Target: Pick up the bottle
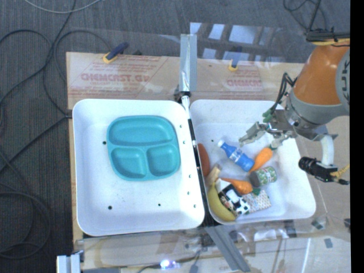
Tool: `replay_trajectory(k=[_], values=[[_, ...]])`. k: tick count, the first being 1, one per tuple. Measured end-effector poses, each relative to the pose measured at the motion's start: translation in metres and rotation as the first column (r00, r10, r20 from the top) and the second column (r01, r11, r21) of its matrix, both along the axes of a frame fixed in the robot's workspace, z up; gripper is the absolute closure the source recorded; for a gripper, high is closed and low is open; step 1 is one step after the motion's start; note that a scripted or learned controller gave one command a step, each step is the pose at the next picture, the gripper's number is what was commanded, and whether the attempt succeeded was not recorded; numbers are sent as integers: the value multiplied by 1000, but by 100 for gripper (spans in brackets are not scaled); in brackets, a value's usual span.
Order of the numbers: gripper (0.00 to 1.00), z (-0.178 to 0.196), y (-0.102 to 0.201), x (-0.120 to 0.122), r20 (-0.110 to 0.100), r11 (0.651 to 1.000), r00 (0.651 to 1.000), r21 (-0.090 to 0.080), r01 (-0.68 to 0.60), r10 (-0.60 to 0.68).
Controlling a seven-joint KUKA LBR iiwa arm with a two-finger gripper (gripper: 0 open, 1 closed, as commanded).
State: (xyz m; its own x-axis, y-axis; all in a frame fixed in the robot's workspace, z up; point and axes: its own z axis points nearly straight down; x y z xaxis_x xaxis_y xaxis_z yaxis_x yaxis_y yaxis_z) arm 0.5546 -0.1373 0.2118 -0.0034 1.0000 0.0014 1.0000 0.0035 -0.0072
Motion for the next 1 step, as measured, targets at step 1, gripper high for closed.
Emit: replay_trajectory(k=[1], values=[[0, -95, -7, 16, 0, 996, 996, 1, -90, 90]])
